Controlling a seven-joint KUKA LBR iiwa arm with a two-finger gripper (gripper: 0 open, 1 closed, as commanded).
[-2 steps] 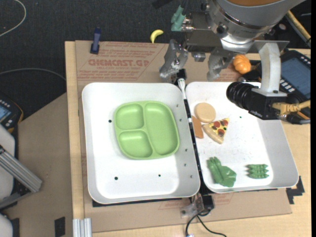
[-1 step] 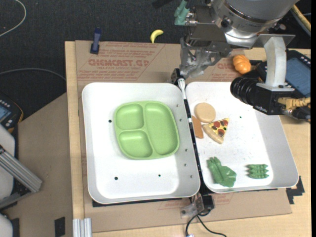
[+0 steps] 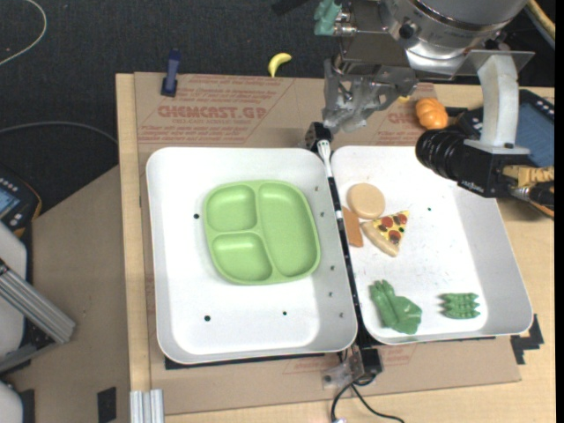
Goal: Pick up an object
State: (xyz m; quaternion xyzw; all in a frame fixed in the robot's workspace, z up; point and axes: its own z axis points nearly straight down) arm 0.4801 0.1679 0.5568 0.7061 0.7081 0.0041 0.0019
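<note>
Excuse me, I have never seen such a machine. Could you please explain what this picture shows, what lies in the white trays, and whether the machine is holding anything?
This is one picture, taken by a fixed camera above a bench, looking down at a slant. The big grey machine at the top is a robot arm; its gripper hangs above the far edge of the bins, near where they meet. I see nothing held in it.

The left shallow white bin holds a light green plastic plate with three compartments. The right shallow white bin holds toy food: a round tan cookie-like disc, a toy pizza slice, a dark green leafy toy vegetable and a small green pea-pod toy.
</note>
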